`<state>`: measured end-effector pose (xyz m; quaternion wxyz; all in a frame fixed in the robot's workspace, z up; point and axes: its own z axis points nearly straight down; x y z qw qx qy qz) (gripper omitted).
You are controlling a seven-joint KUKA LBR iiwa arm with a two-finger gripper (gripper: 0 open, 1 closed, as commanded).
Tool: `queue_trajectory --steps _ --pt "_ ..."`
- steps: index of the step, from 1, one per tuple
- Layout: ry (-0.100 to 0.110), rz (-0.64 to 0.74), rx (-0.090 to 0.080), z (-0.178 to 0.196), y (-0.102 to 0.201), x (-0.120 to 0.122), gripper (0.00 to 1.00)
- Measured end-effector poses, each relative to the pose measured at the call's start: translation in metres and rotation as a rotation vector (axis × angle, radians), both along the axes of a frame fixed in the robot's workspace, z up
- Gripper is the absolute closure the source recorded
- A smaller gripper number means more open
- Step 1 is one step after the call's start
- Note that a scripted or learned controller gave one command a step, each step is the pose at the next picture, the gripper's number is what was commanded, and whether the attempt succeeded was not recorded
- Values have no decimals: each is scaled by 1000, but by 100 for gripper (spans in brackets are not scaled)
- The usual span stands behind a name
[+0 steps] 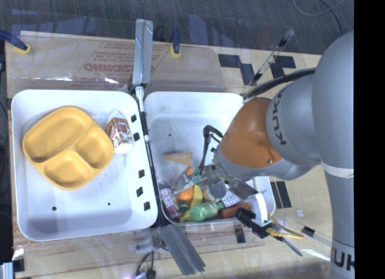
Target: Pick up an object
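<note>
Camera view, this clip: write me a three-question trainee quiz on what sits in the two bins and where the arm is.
1. True or false: the yellow divided tray lies in the right bin.
2. Multiple choice: the small snack packet lies (A) on the bench outside the bins, (B) in the left bin beside the tray, (C) in the right bin's pile.
3. Fill in: the hand is over the pile of small items at the ____ end of the right bin.

Key: 1 false, it lies in the left bin; 2 B; 3 near (bottom of the view).

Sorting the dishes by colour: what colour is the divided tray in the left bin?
Yellow; the divided tray shows plainly in the camera view.
</note>
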<state>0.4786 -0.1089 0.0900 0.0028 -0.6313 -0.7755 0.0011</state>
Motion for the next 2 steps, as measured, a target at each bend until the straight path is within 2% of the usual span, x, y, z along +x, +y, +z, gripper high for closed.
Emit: queue_trajectory --steps 1,2 --pt "0 7 0 9 0 1 100" --pt "-4 -60 -1 120 55 76 100"
